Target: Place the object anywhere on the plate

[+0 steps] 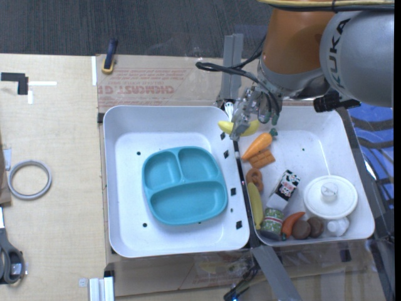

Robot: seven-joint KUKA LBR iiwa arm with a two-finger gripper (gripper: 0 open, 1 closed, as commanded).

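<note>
Curved yellow banana [241, 129] pinched in hand [240, 125] (above bin divider); blue sectioned plate [185, 185] smooth.

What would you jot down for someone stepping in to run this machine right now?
Gripper: raised over the seam between the two bins, near their far end, with a yellow object at its tip; whether the jaws truly grip it is unclear.
Blue plate: in the left bin, nothing on it.
Right bin: carrots, a small milk carton, a white lidded pot and other toy food.
Done: an object apparently picked.
Left: carry it left and set it on the plate.
</note>
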